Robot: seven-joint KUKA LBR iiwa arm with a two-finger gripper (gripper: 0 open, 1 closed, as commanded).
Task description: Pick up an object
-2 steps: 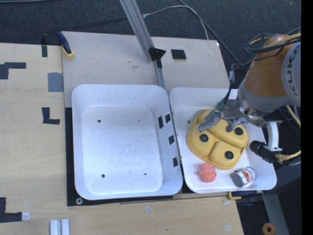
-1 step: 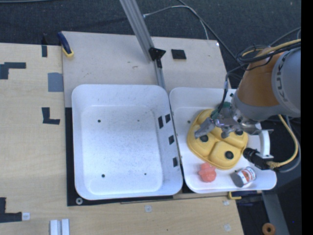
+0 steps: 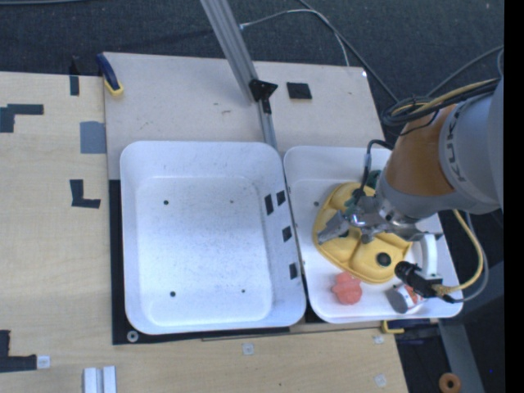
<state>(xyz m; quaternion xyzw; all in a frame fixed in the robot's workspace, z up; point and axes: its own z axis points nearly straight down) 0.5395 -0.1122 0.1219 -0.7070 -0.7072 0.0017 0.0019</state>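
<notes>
Nearest the camera, the desk [image 3: 49, 301] edge shows pale wood with a few dark tape marks. Above it sit the two bins. The left bin [image 3: 131, 219] has a bare speckled floor. The right bin [image 3: 304, 211] carries the things: a small pink toy [image 3: 347, 288] near its front wall, a small grey and orange piece [image 3: 403, 300] at the front right corner, and a large yellow toy [image 3: 364, 248] in the middle.

The hand [image 3: 358, 219] is down over the yellow toy, its metal fingers touching or just above the toy's upper left part. Whether they are open or closed on it I cannot tell; the wrist and cables hide the tips. The toy lies flat on the bin floor, so nothing reads as lifted.

My judgement on handling: the yellow toy looks like moulded plastic or rubber, light, fairly stiff, with a smooth rounded surface that may slip between two narrow fingers. Its broad body is likely too wide to span; a raised lobe or the thinner rim near the left end gives a better hold. The pink toy is small and rounded, probably soft, and easy to pinch across its middle, though it sits close to the wall.

Beyond the bins, a grey rod [image 3: 233, 39] slants over the board, with a yellow and blue clamp [image 3: 109, 75] at the far left corner.
</notes>
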